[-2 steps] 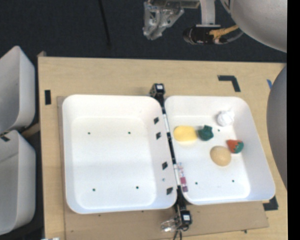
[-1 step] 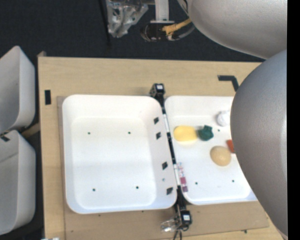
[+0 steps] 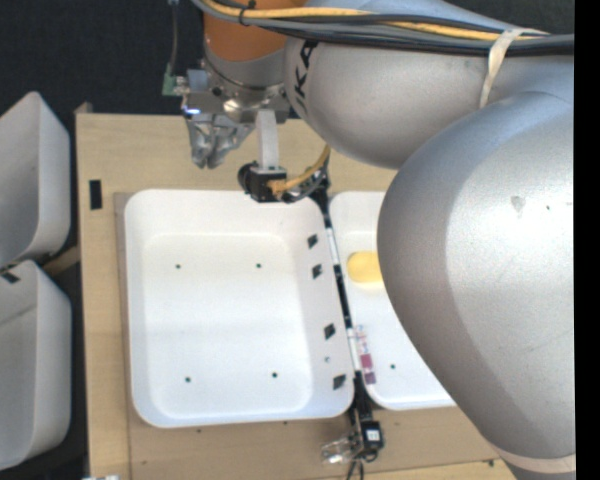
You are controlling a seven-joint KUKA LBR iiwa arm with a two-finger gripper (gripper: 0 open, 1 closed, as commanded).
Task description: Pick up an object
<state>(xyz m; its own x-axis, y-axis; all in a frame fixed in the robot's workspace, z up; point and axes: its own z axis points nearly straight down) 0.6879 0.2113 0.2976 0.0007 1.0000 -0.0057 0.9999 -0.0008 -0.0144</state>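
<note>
Gripper [image 3: 212,151] high over bench beyond left bin's [image 3: 140,298] far rim; fingers too blurred, grip state unclear. Yellow object [image 3: 363,266], possibly round, lies in right bin [image 3: 400,393], well apart from gripper, part-hidden by arm [image 3: 480,228].

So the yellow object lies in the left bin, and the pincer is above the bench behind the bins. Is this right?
Not quite. The yellow object lies in the right bin, not the left bin, as the camera view shows. The pincer is indeed above the bench behind the bins.

Robot lab — grey arm [image 3: 450,118] over wooden bench [image 3: 105,298], two white bins [image 3: 140,388] — cabled rig.
</note>
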